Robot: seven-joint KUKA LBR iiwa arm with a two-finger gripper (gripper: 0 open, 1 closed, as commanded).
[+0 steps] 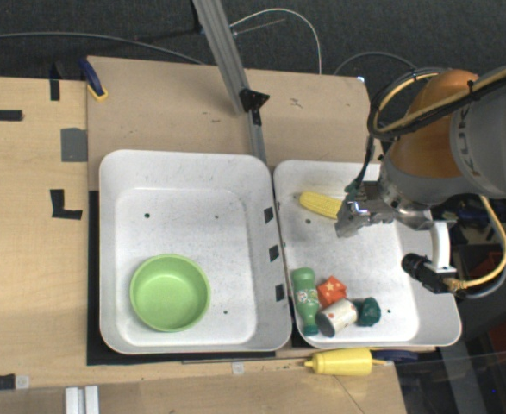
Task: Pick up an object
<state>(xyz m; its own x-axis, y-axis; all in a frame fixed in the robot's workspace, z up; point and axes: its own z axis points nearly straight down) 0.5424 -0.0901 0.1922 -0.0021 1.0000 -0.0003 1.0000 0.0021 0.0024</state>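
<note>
Camera view: both white bins seen from above on the surface (pixel 175 119).
Hand (pixel 349 222): low in the right bin (pixel 382 270), just beside the yellow corn cob (pixel 320 203); cannot tell how wide it stands.
Near corner of right bin: green bottle (pixel 303 300), orange piece (pixel 331 291), white cylinder (pixel 337 316), dark green piece (pixel 369 311), clustered together.
Left bin (pixel 184 188): green bowl (pixel 170 292).
Front edge: yellow bottle (pixel 343 362) outside the bins.

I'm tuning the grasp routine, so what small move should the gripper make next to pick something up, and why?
Probably a short shift toward the bin divider, then down over the yellow corn cob. The gripper sits right beside the cob's near end in the right bin, with nothing seen between its fingers, and the cob lies apart from the cluster of small items nearer the front.
</note>
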